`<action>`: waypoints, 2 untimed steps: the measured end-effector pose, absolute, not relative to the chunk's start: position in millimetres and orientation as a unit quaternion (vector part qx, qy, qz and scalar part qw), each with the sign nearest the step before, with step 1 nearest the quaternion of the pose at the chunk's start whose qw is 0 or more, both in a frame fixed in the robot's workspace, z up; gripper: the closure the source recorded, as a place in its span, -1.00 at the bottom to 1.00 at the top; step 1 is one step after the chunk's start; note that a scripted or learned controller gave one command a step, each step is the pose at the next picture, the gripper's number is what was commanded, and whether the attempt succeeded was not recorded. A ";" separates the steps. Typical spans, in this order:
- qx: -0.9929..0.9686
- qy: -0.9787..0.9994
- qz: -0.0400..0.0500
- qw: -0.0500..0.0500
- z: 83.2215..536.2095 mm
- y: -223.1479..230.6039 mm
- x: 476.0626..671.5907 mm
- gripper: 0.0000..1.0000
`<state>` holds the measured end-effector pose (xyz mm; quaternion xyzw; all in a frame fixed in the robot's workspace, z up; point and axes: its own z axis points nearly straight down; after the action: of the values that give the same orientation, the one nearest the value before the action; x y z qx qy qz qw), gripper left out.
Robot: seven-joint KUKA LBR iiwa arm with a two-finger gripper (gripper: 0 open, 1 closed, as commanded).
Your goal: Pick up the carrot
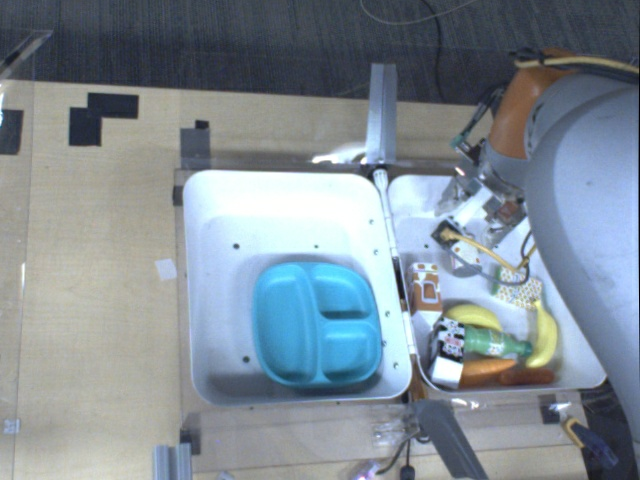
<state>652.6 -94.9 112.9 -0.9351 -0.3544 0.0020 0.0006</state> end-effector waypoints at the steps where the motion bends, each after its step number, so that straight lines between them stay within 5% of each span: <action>1: -0.902 -0.431 0.001 0.000 184.0 -61.8 616.8 -1.00; 2: -0.975 -0.221 -0.001 0.001 89.8 -89.5 583.7 -1.00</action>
<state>583.7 -89.5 89.8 -0.9752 -0.2213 -0.0007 0.0005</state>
